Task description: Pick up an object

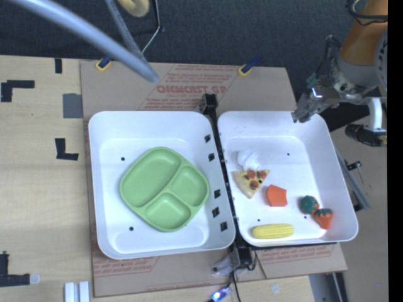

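The right bin (315, 162) holds several toy foods: a white piece (247, 159), a pizza slice (251, 181), an orange-red block (276, 195), a yellow corn cob (272, 231), a green piece (308, 203) and a red strawberry-like piece (323, 217). My gripper (303, 113) hangs over the bin's far right corner, above the rim, well away from the foods. Nothing shows between its fingers. The arm's orange band (363, 39) sits at the upper right.
The left bin (104, 168) holds a green divided plate (165, 188). A black hinge strip (217, 168) runs between the bins. Both bins rest on a cardboard sheet (182, 87). A grey pole (75, 24) crosses the upper left.
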Motion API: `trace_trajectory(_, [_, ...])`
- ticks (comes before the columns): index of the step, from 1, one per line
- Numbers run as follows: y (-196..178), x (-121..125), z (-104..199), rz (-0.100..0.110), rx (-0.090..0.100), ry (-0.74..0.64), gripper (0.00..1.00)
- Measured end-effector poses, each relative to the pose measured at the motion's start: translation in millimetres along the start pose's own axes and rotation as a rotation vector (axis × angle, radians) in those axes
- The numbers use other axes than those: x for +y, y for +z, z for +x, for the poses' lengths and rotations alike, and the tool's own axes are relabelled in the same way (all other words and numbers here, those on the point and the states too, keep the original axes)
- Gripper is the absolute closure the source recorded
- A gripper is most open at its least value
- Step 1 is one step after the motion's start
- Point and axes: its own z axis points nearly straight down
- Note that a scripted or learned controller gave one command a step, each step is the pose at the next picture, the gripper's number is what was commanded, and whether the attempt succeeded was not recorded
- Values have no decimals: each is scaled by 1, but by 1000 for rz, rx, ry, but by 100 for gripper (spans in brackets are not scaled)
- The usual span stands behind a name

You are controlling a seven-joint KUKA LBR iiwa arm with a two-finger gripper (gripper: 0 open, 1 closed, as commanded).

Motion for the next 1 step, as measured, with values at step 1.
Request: trace_trajectory(1, [-5,-1,62,2,0,-4,100])
